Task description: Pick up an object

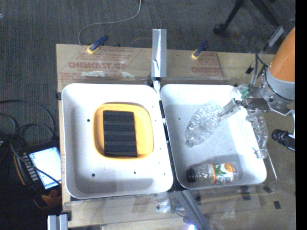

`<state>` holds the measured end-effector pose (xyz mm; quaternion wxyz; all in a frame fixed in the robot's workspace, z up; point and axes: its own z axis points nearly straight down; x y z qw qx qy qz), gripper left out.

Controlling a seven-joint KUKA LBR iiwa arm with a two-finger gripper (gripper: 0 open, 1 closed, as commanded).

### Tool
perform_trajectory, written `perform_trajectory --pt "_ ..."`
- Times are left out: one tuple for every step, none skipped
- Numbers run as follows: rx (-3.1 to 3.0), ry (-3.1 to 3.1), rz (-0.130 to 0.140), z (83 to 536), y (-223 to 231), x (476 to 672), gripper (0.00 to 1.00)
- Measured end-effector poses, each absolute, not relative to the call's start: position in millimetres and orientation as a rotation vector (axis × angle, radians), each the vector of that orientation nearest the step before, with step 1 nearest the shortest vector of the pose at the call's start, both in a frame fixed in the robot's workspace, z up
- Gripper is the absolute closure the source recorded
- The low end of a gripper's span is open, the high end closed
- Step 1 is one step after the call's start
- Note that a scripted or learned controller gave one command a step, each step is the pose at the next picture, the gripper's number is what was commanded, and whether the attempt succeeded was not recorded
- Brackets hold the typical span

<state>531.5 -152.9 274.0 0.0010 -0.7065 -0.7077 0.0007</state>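
Just beside my gripper (238,101), toward the bin's middle, lies a crumpled clear plastic bottle (204,123), ridged and glinting; whether I have it I cannot tell. I judge I am at the grasp itself. Nearer the front wall of the right white bin (172,143) lies a smooth bottle with an orange label (213,172). Next comes a cautious lift, since thin plastic slips.

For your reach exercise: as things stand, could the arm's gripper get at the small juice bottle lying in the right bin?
Probably yes. The juice bottle lies alone at the right bin's near edge, nothing on top of it. The gripper sits over the crumpled clear bottle nearby.
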Motion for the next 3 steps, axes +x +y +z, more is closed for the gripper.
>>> perform_trajectory --pt "-2.184 -2.253 0.002 149.2 -166.3 498.4 0.00" --pt "-2.087 -2.369 -0.013 93.2 -187.3 622.9 0.00" --pt "-1.984 -2.436 0.003 115.0 -177.9 605.4 0.00"
